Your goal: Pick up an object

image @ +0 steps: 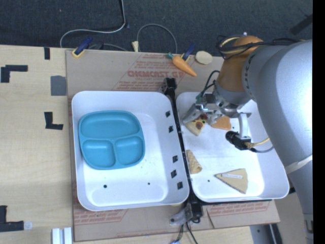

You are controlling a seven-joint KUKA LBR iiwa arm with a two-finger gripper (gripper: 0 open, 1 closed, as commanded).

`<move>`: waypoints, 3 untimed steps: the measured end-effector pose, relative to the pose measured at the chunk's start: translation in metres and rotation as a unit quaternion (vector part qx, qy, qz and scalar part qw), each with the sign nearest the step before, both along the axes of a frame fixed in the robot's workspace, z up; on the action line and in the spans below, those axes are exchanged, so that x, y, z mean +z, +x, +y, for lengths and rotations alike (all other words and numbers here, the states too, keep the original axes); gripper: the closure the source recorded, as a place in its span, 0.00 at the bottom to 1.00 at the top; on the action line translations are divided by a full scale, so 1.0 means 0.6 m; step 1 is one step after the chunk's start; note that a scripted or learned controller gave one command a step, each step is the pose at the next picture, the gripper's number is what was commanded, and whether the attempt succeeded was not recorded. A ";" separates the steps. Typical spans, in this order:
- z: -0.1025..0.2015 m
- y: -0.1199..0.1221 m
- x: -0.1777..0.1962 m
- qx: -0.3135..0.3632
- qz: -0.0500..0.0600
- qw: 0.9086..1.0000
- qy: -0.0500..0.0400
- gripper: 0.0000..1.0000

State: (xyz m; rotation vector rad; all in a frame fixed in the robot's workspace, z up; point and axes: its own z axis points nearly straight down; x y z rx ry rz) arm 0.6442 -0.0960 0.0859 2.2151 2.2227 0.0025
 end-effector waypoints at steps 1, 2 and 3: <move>-0.012 0.037 -0.002 -0.001 0.010 1.000 0.003 0.00; -0.020 0.038 -0.002 -0.001 0.008 1.000 0.004 0.00; -0.023 0.039 0.019 -0.001 0.008 1.000 0.002 1.00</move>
